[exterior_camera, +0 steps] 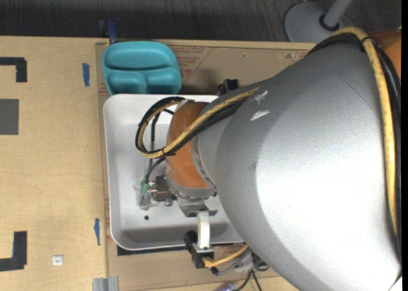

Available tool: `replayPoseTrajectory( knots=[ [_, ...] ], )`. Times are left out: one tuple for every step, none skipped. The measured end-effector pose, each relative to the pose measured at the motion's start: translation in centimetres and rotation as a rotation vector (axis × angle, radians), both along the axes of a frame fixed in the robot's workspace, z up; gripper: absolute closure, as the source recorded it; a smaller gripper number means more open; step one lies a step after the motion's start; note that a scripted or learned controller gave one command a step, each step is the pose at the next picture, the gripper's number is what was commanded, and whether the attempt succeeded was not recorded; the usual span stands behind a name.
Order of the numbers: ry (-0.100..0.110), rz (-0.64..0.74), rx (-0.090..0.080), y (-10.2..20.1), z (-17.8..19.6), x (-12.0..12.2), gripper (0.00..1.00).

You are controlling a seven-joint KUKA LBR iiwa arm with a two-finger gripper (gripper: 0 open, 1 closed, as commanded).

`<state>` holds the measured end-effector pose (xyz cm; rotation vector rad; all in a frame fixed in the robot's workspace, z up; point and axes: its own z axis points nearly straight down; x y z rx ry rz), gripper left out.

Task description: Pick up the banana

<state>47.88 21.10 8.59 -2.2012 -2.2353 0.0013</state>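
The arm (306, 156) reached over the white bin (121, 156), covering most of it. Gripper (153, 194) sat low inside the bin; finger state could not be told. Banana's location: hidden, undetermined.

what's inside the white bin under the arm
The arm and its hand cover most of the white bin. The bare floor showing at its left holds nothing; whatever lies beneath the arm is hidden.

Grey arm (306, 156) reaching leftward, orange-banded wrist (185, 149) angled down
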Motion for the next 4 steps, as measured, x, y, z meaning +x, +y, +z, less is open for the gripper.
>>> replayPoseTrajectory(
  knots=[
    [-0.003,0.002,0.003,0.2,1.1,0.1,1.00],
    [-0.015,-0.686,0.004,1.4,0.3,0.4,1.00],
    [-0.013,-0.684,0.003,1.4,1.3,0.4,1.00],
    [-0.003,-0.405,-0.003,1.4,14.0,0.0,1.00]
  ],
)
